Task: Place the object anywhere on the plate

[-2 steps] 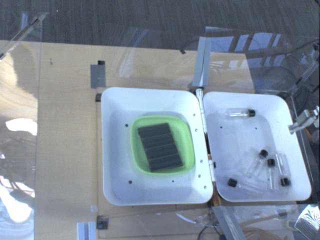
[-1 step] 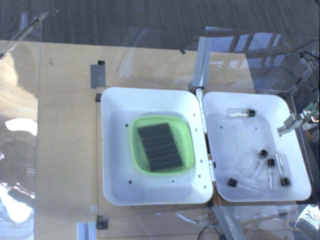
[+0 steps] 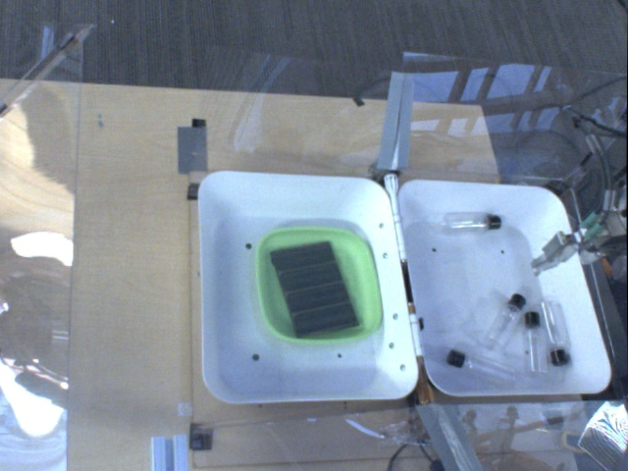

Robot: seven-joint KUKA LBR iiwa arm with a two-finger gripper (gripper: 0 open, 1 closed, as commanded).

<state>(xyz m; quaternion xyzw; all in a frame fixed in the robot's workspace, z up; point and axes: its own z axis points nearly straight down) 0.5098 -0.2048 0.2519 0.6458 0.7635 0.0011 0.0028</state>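
Left bin [image 3: 221, 292]: a green plate [image 3: 270, 283] bearing a dark ribbed block [image 3: 313, 289]. Right bin [image 3: 432, 263]: clear black-capped vials [image 3: 535, 340] clustered at its near right, one more vial [image 3: 471, 223] lying at the far side.

The clear vials [image 3: 510, 332] in the right bin [image 3: 432, 263] blur together, count unclear.

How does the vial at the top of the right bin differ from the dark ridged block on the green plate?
The vial is clear with a black cap; the dark ridged block is opaque and dark grey. The vial is thin and small; the block is wide, flat and far larger. The vial lies on the right bin floor; the block rests on the green plate in the left bin.
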